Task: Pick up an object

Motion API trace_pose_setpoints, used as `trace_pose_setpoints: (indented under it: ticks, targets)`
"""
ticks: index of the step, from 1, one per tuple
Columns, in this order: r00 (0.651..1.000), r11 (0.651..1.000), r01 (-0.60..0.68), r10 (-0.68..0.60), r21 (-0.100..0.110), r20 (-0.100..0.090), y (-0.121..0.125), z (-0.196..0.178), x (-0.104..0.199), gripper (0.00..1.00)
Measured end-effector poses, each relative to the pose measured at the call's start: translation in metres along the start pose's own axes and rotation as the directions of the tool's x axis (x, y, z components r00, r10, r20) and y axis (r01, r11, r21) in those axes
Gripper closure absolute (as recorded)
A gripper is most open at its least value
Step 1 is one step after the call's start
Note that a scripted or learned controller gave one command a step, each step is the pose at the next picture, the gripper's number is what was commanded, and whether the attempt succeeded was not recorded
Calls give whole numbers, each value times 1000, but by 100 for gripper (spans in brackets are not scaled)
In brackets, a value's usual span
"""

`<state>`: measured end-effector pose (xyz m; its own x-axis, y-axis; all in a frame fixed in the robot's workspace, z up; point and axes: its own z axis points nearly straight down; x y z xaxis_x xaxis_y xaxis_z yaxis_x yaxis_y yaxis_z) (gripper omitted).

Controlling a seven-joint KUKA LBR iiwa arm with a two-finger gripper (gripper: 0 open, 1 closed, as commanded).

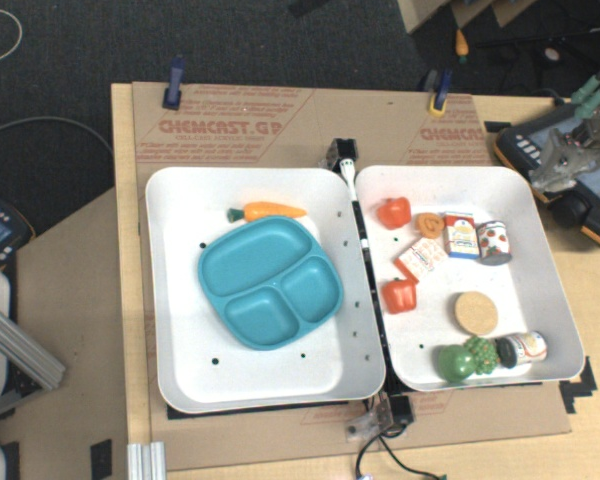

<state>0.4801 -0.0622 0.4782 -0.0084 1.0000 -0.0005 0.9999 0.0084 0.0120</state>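
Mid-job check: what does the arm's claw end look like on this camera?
Past the right bin sits what looks like the claw: pale grey metal parts, a teal-green piece on top, a black body edged yellow. Too blurred for cables or markings.

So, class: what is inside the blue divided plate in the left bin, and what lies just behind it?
The blue plate holds nothing in its three compartments. An orange carrot lies behind it. Whatever is underneath the plate is hidden.
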Motion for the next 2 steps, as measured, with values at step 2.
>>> trace_pose_setpoints:
  ticks: [2]
  targets:
    - [1000, 1000, -3, 3, 19, -2, -2, 157, 108, 100]
